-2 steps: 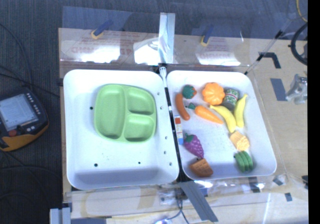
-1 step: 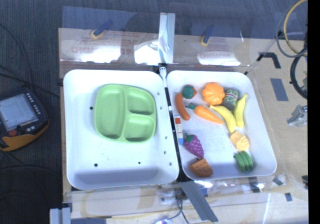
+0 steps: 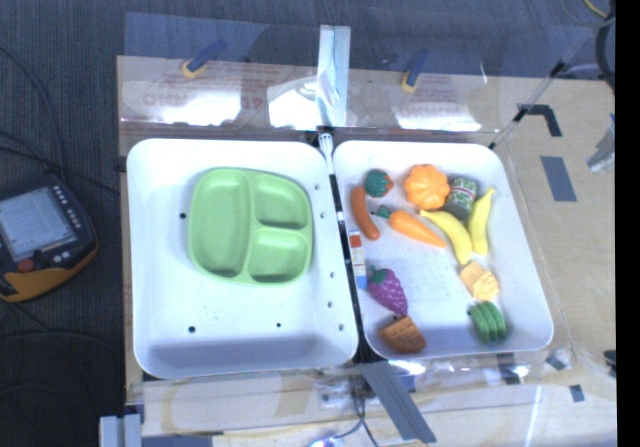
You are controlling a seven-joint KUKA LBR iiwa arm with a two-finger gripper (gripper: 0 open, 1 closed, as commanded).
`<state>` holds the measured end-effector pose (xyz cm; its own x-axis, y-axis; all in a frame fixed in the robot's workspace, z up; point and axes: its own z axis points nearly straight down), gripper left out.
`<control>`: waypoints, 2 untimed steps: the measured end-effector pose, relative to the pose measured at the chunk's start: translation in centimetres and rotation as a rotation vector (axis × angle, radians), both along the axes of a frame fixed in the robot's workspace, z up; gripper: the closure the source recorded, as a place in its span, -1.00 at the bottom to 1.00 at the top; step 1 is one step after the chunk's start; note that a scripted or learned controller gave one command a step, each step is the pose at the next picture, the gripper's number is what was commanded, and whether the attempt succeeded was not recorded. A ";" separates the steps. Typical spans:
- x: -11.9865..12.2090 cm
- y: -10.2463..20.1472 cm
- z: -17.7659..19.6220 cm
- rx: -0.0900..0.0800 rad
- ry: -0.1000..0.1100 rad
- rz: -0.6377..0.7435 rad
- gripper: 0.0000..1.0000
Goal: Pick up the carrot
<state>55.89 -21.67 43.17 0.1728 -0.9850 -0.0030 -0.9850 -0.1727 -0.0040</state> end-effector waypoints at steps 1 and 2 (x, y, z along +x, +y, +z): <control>-4.3 0.2 -3.2 0.001 0.005 0.191 1.00; -0.3 0.1 -0.6 0.001 0.001 0.398 1.00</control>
